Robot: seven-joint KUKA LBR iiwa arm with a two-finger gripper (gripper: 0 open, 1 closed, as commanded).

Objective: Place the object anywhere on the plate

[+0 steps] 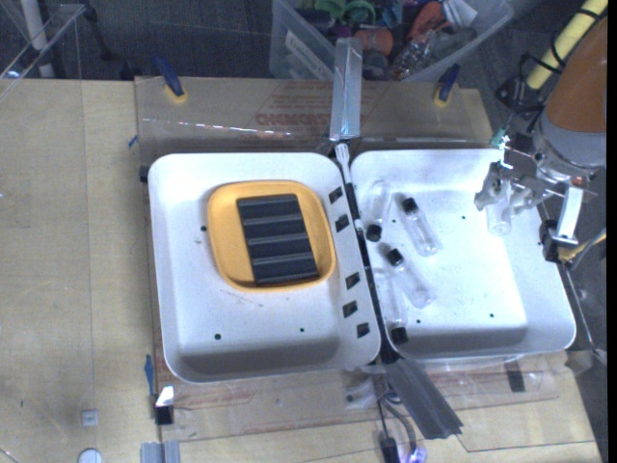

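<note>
1. I hang over the right bin (pixel 540 321), near its back right corner; my gripper (pixel 501 201) sits at the end of the grey arm that comes in from the right.
2. My two fingers (pixel 485 193) are pale and hard to pick out against the white bin (a clear bottle seems to hang between them, its body showing just under my tips), so I appear closed on that bottle (pixel 499 218), though the picture is blurry there.
3. The plate (pixel 224 249) is yellow and lies in the left bin (pixel 183 336), toward its back, a little left of centre.
4. A dark ribbed block (pixel 277 239) covers most of the plate's middle.
5. Three more clear bottles with black caps lie in the right bin near its left edge: one (pixel 416 228) toward the back, one (pixel 403 273) in the middle, and one (pixel 379 205) hard against the divider.
6. A tub of coloured toys (pixel 386 13) stands beyond the bins' back edge.
</note>
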